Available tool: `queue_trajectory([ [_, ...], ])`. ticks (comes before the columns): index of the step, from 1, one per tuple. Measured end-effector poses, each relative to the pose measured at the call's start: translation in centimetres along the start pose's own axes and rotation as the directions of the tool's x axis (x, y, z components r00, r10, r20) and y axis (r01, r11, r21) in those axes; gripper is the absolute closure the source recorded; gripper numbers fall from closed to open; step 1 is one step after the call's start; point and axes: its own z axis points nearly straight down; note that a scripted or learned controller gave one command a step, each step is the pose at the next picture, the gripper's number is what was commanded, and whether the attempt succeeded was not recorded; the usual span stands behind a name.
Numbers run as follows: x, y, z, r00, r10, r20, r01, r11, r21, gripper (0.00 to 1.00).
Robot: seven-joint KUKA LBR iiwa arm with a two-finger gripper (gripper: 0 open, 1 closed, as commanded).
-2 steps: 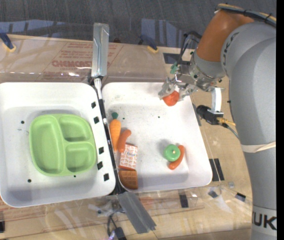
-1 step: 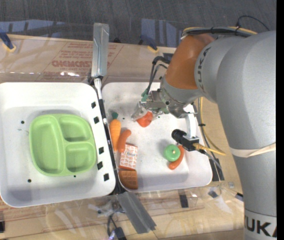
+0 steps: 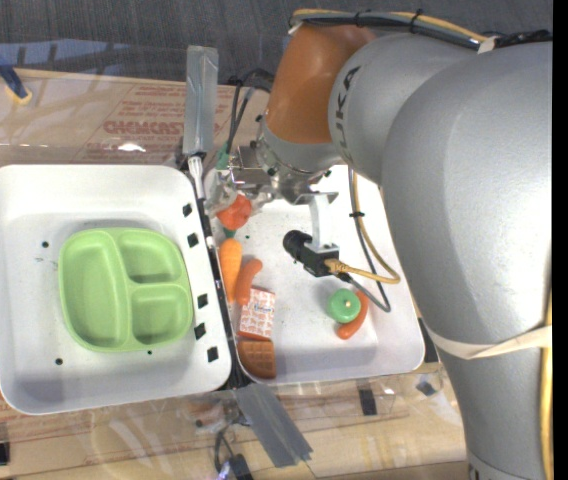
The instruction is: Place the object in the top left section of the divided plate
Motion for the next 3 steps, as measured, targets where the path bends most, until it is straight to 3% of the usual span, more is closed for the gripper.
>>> queue_trajectory([
  [1,-1.3,-7.9,0.3,0.991,-0.137,0.000,0.137,0.991,0.003,1.00],
  [2,3.6,-1.5,0.3,0.986,-0.169,0.001,0.169,0.986,0.003,1.00],
  [3,3.6,-1.5,0.3,0.986,-0.168,0.001,0.168,0.986,0.002,0.00],
])
